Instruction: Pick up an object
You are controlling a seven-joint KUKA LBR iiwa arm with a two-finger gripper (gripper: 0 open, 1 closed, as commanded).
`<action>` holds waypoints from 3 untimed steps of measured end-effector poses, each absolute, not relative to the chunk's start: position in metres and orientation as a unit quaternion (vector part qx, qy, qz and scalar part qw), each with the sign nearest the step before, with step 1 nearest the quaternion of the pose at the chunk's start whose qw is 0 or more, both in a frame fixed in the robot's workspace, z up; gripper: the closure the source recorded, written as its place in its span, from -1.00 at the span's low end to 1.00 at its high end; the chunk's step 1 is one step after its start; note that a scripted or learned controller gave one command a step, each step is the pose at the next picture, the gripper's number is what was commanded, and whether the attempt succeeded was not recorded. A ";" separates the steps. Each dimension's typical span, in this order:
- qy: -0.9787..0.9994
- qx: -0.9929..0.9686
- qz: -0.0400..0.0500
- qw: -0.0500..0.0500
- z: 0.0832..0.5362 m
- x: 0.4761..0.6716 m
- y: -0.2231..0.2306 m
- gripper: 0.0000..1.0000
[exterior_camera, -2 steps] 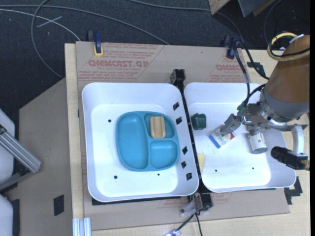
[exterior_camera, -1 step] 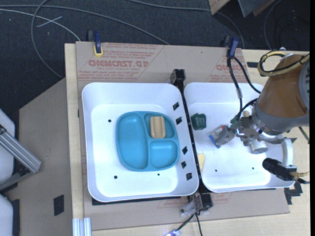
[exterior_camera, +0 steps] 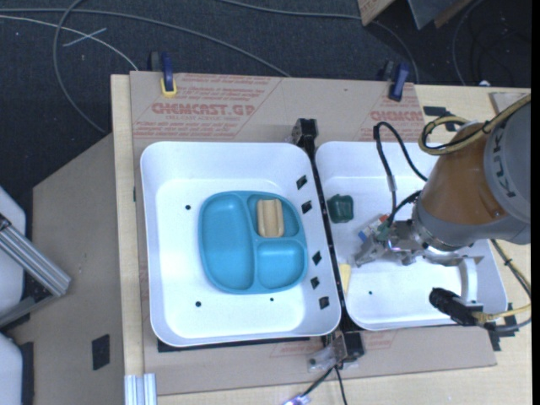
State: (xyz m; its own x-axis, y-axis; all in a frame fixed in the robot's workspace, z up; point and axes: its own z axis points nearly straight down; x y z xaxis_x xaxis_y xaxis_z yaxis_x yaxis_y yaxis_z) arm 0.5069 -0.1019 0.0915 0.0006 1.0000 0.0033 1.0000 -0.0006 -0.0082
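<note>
Gripper point(exterior_camera: 369, 245) seemingly near green object point(exterior_camera: 340, 208)

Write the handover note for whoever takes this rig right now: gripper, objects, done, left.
Gripper: low in the right bin, near its left wall; finger state unclear, nothing seen held.
Objects: green block in the right bin by the divider, just above the gripper. Blue tray in the left bin, tan piece in its upper right compartment.
Done: no pick visible.
Left: grasp and lift an object; the green block looks nearest.
</note>
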 end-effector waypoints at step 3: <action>-0.707 -0.707 -0.002 -0.003 0.157 0.515 -0.103 1.00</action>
State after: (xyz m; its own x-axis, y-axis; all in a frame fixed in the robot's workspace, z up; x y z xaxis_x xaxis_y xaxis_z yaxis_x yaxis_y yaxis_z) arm 0.5154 -0.1031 0.1569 -0.0010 1.0000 -0.0009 1.0000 0.0010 0.0063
